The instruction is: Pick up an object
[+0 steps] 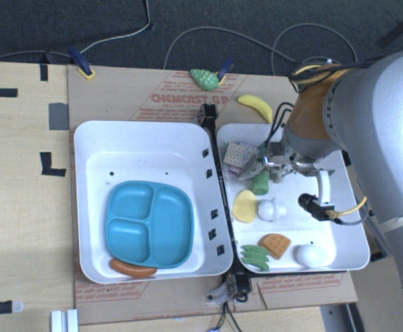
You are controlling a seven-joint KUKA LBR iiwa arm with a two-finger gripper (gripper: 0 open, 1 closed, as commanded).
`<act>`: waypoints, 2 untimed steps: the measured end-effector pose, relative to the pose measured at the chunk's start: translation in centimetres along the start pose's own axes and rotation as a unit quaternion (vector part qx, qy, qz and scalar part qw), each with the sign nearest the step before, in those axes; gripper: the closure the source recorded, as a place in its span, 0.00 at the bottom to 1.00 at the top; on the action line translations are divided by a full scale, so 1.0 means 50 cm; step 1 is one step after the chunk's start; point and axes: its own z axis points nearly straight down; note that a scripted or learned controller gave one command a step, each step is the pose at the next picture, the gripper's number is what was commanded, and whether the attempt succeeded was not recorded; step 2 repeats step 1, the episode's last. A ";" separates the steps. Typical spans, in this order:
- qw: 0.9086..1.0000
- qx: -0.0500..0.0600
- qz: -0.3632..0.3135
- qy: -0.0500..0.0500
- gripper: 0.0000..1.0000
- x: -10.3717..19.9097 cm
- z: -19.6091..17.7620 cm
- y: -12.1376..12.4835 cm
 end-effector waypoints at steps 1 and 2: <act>1.000 0.000 0.000 -0.001 1.00 -0.002 -0.019 -0.001; 1.000 0.000 0.000 -0.001 1.00 -0.002 -0.019 -0.001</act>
